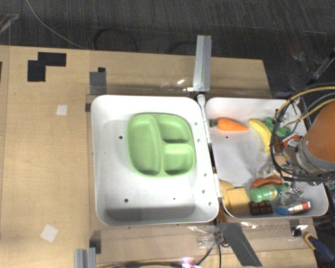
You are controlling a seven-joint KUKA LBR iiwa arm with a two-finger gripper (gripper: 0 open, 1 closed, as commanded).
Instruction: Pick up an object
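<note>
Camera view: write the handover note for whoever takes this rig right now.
Gripper: low over the right bin, near its right side, among the toys; arm and cables hide it, so open or shut is unclear and no grasp is confirmed.
Things: carrot and banana at the bin's far end; green toy, brown block and tan block at its near end. Green divided tray lies in the left bin.
Done: nothing visibly lifted.
Left: grasp one object and raise it.
</note>
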